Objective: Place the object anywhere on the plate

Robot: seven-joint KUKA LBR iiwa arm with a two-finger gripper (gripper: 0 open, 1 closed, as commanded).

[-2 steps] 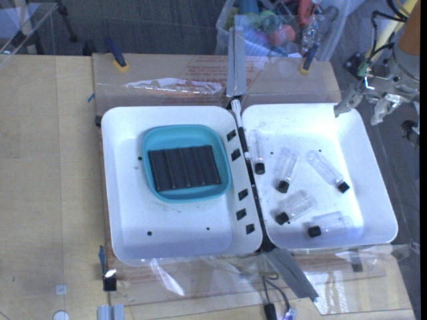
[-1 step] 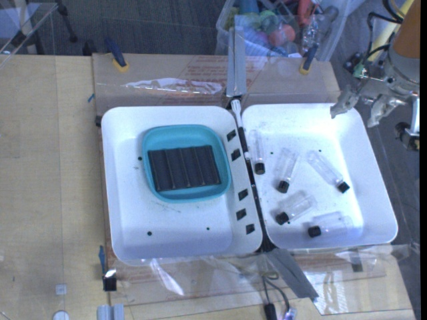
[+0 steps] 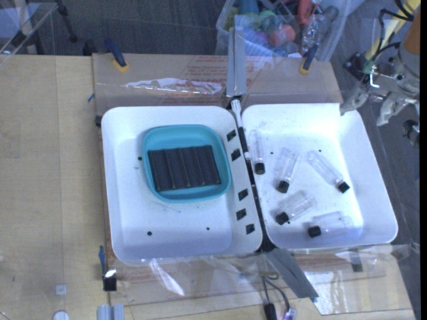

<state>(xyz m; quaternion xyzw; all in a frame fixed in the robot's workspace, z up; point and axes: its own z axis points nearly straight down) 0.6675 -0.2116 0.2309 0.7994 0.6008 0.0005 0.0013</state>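
A teal plate [image 3: 181,131] with a dark ridged insert lies in the left bin [image 3: 120,179]. Several clear vials with black caps lie scattered in the right bin [image 3: 373,179]: one [image 3: 255,153] along the left wall, one [image 3: 285,167] near the middle, one [image 3: 325,169] to its right, and others at the front, such as [image 3: 295,207]. My gripper [image 3: 369,107] hangs over the right bin's far right corner, above and apart from the vials. Its two fingers are spread open with nothing between them.
A divider with black tabs [image 3: 239,179] separates the two bins. A clear tub of colourful items [image 3: 287,12] stands behind the bins. Cables [image 3: 277,302] and plastic sheeting lie at the front edge.
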